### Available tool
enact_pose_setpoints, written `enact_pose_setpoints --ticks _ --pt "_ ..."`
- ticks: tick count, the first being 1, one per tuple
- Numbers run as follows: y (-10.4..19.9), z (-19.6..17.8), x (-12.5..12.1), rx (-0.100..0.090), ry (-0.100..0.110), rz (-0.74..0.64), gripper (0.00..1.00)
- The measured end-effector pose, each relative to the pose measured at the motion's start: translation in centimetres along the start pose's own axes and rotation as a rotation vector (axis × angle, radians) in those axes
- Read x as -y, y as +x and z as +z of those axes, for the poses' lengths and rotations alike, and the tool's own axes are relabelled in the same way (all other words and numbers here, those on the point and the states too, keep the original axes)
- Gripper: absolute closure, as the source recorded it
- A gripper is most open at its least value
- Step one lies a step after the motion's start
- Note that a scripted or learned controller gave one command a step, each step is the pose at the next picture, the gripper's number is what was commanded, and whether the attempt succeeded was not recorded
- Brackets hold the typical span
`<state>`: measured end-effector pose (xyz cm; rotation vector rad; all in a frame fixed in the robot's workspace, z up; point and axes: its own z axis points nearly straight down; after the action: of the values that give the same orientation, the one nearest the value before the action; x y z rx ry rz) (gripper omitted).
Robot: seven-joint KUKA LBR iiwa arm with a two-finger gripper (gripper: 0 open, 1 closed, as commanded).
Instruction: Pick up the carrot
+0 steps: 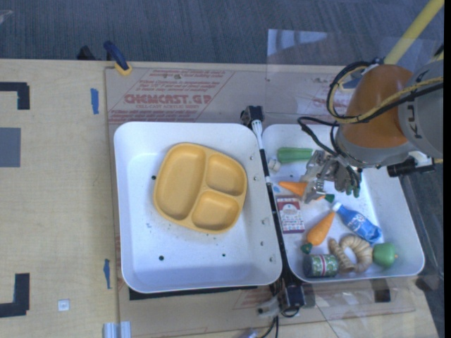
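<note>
Orange carrot [320, 227] free mid right bin [409, 210] (crowded); gripper [318, 185] above, grip state unclear.

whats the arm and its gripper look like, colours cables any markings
The arm has a grey body with a broad, rounded orange band above the wrist. Black cables loop around that band, with a thin yellow one among them. Part of a black letter marking shows on the grey casing at the right edge. The gripper is a small metallic grey assembly with thin fingers, its details too small to read.
</note>
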<state>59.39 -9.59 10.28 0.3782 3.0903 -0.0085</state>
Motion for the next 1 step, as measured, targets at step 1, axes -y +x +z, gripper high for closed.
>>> enact_pose_setpoints --ticks 1 --pt "0.0 0.05 0.11 0.0 0.001 0.001 0.0"
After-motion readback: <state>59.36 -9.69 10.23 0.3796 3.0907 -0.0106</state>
